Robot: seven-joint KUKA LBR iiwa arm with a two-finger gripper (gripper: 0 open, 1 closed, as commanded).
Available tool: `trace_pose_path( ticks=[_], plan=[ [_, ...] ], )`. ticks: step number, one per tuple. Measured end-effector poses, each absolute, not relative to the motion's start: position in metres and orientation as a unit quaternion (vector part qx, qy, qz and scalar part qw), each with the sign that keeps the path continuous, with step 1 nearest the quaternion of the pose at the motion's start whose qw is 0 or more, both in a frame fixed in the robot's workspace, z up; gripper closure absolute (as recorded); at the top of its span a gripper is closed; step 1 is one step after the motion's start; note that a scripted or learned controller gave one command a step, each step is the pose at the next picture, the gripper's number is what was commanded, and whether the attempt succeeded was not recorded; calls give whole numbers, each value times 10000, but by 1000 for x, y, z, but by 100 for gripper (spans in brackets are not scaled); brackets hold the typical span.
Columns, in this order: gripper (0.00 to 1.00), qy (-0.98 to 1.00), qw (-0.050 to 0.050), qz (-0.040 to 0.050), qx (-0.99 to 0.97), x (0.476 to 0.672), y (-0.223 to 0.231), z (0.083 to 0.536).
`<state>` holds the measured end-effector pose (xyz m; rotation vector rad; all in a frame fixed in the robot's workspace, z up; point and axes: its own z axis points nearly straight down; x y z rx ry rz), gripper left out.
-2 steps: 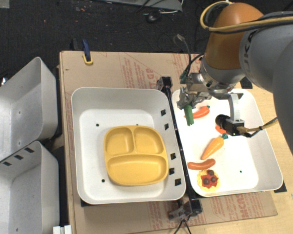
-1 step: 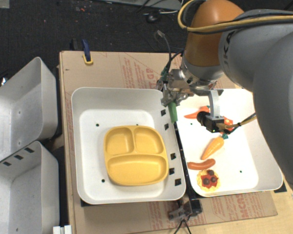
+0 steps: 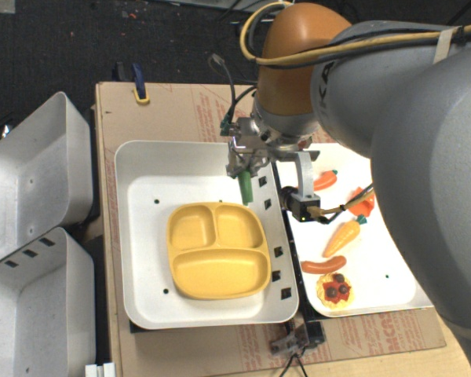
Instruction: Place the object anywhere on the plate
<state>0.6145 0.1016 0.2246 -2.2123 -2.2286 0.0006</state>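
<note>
Pinching a small green stick-shaped plastic toy (image 3: 245, 188) by its top, the gripper (image 3: 246, 171) is dangling something light, stiff and probably slippery over the yellow divided plate (image 3: 217, 250).

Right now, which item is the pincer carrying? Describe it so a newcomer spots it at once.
Start at the left white bin holding the yellow three-compartment plastic plate. Just above the plate's far right corner hangs the pincer, gripping a small green stick-shaped object. It is the one green piece; the toy foods in the right bin are orange and red.
</note>
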Motion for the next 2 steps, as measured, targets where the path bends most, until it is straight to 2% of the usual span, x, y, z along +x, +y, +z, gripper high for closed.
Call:
trace_pose_path(
  ticks=[1, 2],
  plan=[
    [100, -7095, -2, -10, -7047, 610, 142, 235],
    [100, -7062, -7, -3, -7080, 618, 120, 234]
  ],
)
